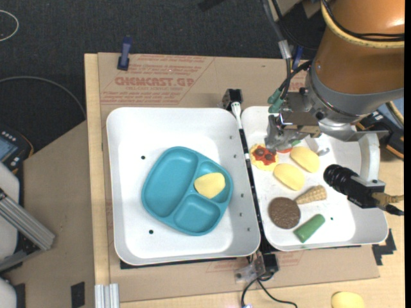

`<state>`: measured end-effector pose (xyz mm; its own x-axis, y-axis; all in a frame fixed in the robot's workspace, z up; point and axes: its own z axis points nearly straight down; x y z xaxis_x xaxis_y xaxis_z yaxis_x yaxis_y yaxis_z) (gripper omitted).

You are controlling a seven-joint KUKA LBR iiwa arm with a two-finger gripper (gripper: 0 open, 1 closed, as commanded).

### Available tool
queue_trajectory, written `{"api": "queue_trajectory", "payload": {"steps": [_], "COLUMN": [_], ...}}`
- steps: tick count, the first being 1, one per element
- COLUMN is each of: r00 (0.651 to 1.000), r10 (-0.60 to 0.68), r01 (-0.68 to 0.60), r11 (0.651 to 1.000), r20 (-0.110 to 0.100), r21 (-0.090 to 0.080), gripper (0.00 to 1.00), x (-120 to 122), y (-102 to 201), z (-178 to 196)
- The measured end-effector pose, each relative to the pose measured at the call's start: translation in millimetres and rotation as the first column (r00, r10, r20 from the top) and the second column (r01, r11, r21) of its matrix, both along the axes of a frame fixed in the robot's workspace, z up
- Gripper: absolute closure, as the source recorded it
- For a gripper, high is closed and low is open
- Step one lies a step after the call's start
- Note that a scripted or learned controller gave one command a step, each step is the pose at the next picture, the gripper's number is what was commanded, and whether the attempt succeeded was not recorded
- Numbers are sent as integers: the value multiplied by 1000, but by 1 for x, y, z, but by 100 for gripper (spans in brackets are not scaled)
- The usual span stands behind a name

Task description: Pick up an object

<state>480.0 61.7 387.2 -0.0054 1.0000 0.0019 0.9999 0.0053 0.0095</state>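
White right bin (359,233): gripper (275,141), finger state unclear, over red-yellow toy (262,154) at left wall; toys crowd centre, right side open.

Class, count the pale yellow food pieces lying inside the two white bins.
3: one on the blue plate in the left bin, two in the right bin below the gripper. The arm may hide more.

Jaws (275,141) over right bin (366,233), beside red-and-yellow piece (262,155), blue plate (176,191) left

Dark carpet floor (51,37), cardboard sheet (160,76) w/ red print, black cables (38,88)
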Motion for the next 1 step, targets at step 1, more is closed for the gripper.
{"api": "queue_trajectory", "payload": {"steps": [1], "r00": [1000], "r10": [-11], "r01": [11], "r11": [1000], "r20": [-18], "r21": [-3], "gripper": [100], "x": [-1], "y": [-57], "z": [-95]}}
